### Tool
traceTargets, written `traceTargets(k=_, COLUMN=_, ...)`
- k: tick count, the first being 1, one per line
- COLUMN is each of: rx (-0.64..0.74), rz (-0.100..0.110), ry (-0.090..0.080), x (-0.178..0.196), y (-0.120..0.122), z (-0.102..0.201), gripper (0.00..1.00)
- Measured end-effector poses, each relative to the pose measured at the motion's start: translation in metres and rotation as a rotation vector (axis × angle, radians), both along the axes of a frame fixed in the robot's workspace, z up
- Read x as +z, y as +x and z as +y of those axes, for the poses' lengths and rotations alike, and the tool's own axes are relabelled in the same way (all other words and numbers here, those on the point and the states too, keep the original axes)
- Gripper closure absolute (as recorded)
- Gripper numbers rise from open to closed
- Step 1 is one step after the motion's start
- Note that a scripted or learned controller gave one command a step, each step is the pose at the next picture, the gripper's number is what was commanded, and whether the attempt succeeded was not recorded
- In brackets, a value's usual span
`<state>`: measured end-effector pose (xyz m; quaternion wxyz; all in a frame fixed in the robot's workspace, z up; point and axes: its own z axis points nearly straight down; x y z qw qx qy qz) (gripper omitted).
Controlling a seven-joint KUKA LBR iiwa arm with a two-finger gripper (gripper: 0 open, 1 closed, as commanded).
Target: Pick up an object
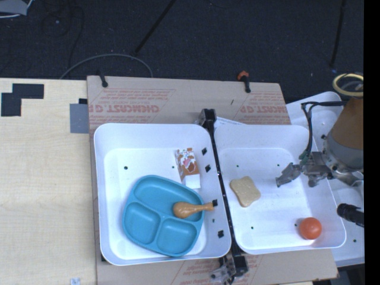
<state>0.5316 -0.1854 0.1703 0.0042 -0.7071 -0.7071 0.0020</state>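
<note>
Where flat, tan bread (pixel 245 191) lies

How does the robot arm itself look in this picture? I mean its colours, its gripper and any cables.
The arm enters from the right: a rounded orange band above a grey wrist. The gripper is small, of grey metal, with thin fingers. A black cable loops beside the wrist. No markings can be read on it.

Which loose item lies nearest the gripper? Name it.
The bread slice, in the right bin just left of the gripper. The orange ball sits farther; the rest are in the left bin.
</note>
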Motion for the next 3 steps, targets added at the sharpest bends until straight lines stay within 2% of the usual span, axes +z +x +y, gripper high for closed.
traceTargets(k=2, rx=-0.001, rz=-0.006, ry=-0.002, x=-0.084, y=-0.007, z=-0.002, gripper=0.00)
traceTargets(k=3, rx=-0.005, rz=-0.007, ry=-0.002, x=-0.072, y=-0.007, z=-0.003, gripper=1.00)
